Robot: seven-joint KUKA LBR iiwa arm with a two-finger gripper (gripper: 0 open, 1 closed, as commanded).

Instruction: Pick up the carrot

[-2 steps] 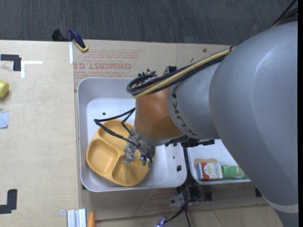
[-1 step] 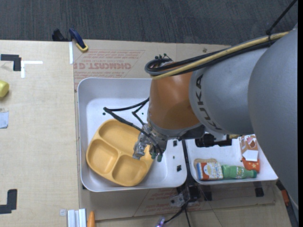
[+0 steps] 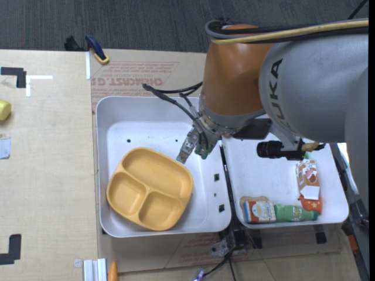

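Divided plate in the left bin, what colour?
Yellow-orange, plain, no pattern. The divided plate shows clearly in the camera view, lying in the left bin.

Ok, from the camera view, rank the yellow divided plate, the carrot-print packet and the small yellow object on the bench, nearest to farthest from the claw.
1. Yellow three-compartment plastic plate: left bin, just below-left of the claw.
2. Carrot-print packet with green end: right bin's near edge.
3. Small yellow object: far left on the bench, outside the bins.
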